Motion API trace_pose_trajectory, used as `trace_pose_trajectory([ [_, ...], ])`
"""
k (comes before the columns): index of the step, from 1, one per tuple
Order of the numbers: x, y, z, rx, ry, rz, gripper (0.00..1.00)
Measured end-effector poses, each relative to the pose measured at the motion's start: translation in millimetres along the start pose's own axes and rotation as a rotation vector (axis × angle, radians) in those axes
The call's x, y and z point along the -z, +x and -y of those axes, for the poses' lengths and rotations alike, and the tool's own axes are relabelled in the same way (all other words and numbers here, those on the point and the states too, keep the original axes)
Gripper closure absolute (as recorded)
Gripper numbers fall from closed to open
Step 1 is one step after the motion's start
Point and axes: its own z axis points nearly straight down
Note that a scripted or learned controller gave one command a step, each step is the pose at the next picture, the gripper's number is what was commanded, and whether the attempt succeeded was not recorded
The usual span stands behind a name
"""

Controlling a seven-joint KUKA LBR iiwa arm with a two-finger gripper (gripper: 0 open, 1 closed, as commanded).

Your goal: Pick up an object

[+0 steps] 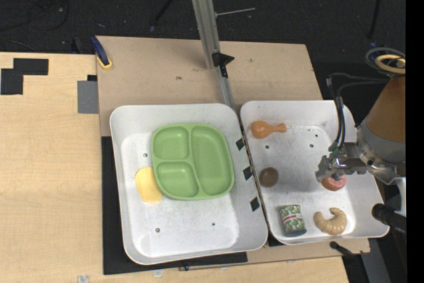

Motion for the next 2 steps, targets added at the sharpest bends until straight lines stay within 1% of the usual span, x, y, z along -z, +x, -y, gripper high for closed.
trace_pose_trajectory([
  [1,28.4,-0.6,-0.9,0.0,0.001,0.0,1.0],
  [2,22.5,56.5,11.3,0.002,0.007,-0.003,1.0],
])
